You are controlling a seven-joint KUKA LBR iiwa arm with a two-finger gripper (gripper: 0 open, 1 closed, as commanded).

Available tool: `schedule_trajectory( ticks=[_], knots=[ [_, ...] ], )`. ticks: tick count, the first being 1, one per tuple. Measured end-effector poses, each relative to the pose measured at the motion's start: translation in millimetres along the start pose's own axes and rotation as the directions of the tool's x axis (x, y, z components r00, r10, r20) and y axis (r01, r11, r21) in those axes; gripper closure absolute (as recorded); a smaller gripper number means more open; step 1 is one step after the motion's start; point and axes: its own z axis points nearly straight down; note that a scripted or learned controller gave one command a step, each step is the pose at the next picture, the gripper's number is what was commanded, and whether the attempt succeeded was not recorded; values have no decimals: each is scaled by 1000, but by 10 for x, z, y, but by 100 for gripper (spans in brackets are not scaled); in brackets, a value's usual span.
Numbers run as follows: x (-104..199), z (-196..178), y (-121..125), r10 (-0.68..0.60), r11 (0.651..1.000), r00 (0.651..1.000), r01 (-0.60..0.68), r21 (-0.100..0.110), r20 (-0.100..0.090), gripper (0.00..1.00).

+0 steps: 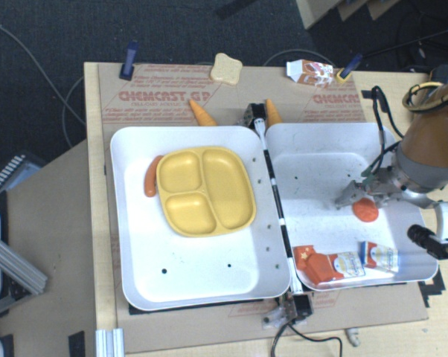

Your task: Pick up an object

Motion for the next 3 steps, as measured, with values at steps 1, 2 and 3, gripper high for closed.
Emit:
schedule_trajectory(
  ticks=[1, 2, 3],
  knots=[
    [-4, -115, 16, 0, 1000, 1000, 0, -6, 2, 100],
    [-4, -113, 14, 0, 1000, 1000, 0, -5, 2, 0],
    [-27, 113, -15, 0, 1000, 1000, 0, -5, 2, 0]
  ],
)
